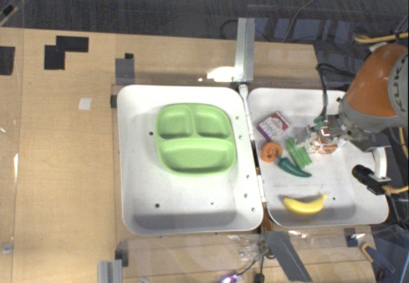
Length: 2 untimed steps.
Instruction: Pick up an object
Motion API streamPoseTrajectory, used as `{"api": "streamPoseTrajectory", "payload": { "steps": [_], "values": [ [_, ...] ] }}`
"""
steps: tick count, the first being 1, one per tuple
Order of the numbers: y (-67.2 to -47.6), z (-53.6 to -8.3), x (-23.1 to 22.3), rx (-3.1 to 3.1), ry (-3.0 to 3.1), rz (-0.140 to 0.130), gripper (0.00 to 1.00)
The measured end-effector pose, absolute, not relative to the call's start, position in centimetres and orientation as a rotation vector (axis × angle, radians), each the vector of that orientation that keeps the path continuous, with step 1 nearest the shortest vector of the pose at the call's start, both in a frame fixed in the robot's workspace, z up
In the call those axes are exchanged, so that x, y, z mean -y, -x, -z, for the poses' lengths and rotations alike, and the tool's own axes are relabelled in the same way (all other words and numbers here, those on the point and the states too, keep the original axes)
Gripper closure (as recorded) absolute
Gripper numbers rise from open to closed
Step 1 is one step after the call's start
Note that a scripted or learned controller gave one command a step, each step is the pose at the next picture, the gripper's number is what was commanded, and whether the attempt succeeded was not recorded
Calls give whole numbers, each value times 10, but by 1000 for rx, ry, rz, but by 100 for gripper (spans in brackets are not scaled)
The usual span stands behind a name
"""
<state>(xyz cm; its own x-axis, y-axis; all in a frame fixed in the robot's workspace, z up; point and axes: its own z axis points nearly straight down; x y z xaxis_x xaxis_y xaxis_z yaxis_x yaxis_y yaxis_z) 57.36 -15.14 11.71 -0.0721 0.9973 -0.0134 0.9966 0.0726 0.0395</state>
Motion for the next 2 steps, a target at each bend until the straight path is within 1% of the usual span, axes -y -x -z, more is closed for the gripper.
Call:
{"api": "streamPoseTrajectory", "payload": {
  "steps": [1, 2],
  "values": [
    [-545, -109, 125, -2246, -2098, -45, 0],
    [-624, -109, 98, -2336, -2023, -37, 0]
  ]
}}
